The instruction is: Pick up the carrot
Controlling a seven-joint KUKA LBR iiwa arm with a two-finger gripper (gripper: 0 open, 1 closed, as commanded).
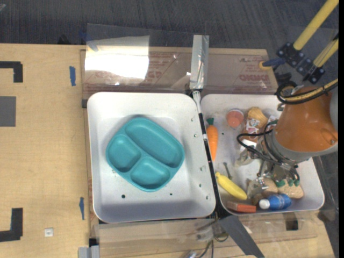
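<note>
Carrot (213,139) lies in right bin (317,190), on wooden bench (43,160).

The arm (306,125) shows a broad orange band with a grey ring below, black cables looping around it, at the frame's right.

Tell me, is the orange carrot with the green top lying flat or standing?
Lying flat. The orange carrot rests lengthwise along the left wall of the right white bin, green top pointing to the far side.
</note>
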